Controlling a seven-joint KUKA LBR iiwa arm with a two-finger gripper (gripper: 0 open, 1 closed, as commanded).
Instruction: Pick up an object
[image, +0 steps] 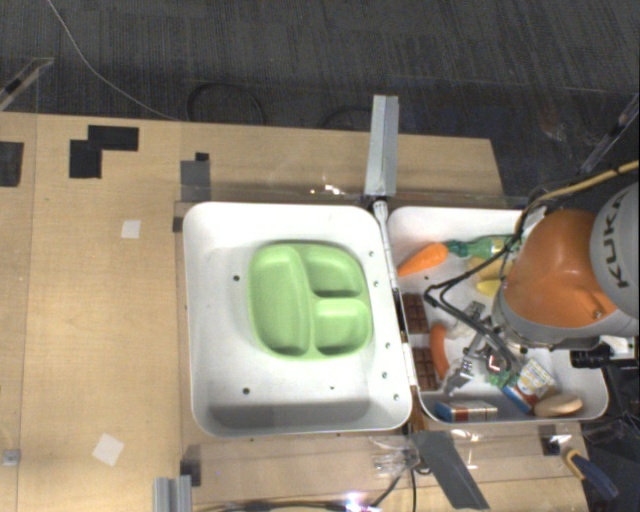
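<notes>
I am lowering my claw (468, 368) into the right bin (600, 405); I cannot tell its state. A brown sausage (438, 349) is lying just left of it, long axis running toward the bin's front wall. A carrot (422, 260) is lying farther back, angled. The left bin (210, 330) is holding a green divided tray (305, 298).

Two white bins sit side by side on the bench. The left bin (215, 300) holds a green divided tray (305, 298). Over the right bin (598, 402), the arm (orange-banded) (560, 270) lowers its gripper (470, 365) among clutter: an orange carrot (422, 259), a brown chocolate bar (413, 312), a marker (470, 410).
</notes>
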